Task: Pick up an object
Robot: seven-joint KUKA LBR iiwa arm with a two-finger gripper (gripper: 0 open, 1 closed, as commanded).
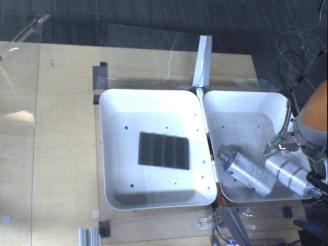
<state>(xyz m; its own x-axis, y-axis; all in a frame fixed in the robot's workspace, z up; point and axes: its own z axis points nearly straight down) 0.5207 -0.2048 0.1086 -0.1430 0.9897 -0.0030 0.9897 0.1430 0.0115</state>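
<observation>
Cans (247, 171) lying side by side at lower right of the frame are judged light, stiff and slippery, best gripped across the barrel, while the pincer's (281, 143) state cannot be told.

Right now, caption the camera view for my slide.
Arm reaching over right bin holding two silver cans; dark ridged pad in left bin.

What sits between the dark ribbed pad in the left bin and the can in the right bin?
In the camera view, the bins' adjoining rims separate pad from can.
</observation>
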